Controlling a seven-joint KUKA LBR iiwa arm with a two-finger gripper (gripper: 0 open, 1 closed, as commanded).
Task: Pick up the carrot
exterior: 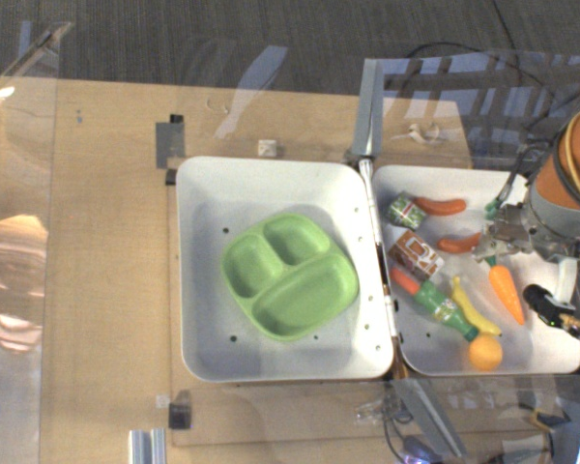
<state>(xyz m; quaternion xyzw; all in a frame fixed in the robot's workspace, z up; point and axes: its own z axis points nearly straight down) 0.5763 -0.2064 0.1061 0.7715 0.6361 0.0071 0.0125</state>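
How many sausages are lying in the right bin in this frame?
2. One sausage lies near the bin's far edge, right of a small green can. The other lies just nearer, left of the pincer, its right end partly hidden. More could be hidden under the arm.

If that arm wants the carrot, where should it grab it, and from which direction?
Probably around the carrot's thicker upper half, coming straight down from above. It lies flat on the right bin's floor, tapering toward its lower tip, so the thick part gives more to pinch. Fingers should close across its width; the banana lies well apart.
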